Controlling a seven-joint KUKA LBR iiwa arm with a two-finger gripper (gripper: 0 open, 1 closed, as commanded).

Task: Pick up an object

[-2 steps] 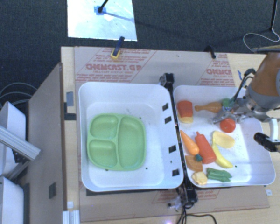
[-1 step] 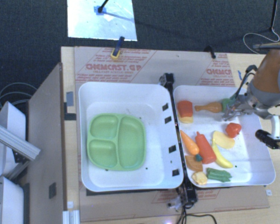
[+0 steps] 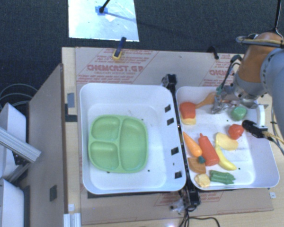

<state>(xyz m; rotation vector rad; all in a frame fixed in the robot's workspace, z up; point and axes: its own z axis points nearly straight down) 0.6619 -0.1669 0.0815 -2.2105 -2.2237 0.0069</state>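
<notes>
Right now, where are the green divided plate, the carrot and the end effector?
green divided plate [image 3: 118,144]: camera view, on the ridge between its compartments, in the left bin.
carrot [image 3: 192,145]: camera view, middle of its orange body, in the right bin.
end effector [image 3: 218,106]: camera view, between its fingertips, over the right bin.

I see glossy white plastic bins [image 3: 132,91], a matt green plastic tray [image 3: 118,143], and smooth, shiny toy food [image 3: 208,148].

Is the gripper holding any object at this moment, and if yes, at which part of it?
It cannot be told. The gripper is low in the right bin, close to a green round toy, but nothing is clearly seen in it.
</notes>
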